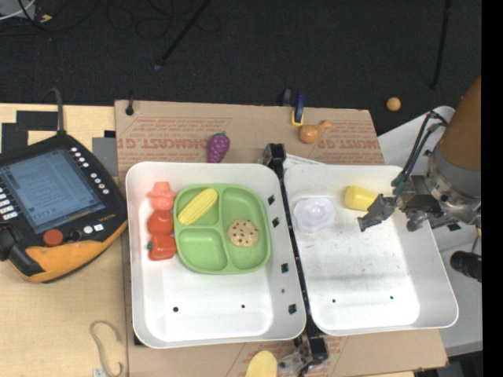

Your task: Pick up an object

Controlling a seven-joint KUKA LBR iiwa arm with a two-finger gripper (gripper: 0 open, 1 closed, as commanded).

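Observation:
My gripper (392,219) hangs over the right side of the right bin (369,289), its two dark fingers spread apart with nothing between them. A yellow block (359,197) lies just left of and behind the left finger, apart from it. A clear round cup (313,213) sits further left near the bin's divider. In the left bin (204,305) a green divided tray (211,251) carries a corn cob (196,205) and a cookie (243,232). A red toy figure (161,221) lies beside the tray's left edge.
Purple grapes (218,146) and an orange pear-shaped toy (313,131) lie on the cardboard behind the bins. An orange ball (393,104) rests further back. A yellow object (262,364) sits at the front edge. A teach pendant (51,203) lies at the left.

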